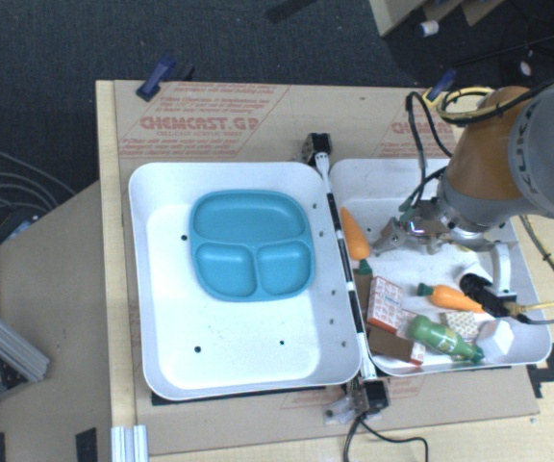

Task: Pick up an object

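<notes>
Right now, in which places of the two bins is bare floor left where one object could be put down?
In the left bin, bare floor lies below and left of the blue tray. The right bin is crowded: carrots, a green bottle, a carton, and the arm above its upper part.

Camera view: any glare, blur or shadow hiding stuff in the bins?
Camera view: soft overall, no harsh glare; the white left bin looks evenly lit around the blue tray; the arm blocks and shades the right bin's upper part; the carrot and green bottle look slightly fuzzy.
</notes>
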### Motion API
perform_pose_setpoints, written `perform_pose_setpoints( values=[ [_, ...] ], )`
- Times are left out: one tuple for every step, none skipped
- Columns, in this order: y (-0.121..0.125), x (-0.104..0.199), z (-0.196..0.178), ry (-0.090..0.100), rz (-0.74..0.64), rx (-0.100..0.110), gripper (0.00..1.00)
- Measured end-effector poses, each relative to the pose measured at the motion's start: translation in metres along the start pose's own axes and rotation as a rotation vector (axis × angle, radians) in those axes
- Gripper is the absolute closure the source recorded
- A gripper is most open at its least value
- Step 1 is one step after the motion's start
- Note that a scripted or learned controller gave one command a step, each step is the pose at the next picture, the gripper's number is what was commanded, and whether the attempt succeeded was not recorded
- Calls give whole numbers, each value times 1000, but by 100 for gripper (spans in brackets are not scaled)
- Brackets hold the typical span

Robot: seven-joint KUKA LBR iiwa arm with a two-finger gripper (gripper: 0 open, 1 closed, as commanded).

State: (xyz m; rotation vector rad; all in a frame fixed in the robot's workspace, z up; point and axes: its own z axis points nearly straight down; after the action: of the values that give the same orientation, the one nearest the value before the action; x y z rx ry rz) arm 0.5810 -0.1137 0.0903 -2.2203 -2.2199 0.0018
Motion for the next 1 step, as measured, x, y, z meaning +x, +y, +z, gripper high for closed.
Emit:
perform_pose_setpoints(
  values=[
    [1, 0, -11, -1, 1, -5, 100]
  ],
)
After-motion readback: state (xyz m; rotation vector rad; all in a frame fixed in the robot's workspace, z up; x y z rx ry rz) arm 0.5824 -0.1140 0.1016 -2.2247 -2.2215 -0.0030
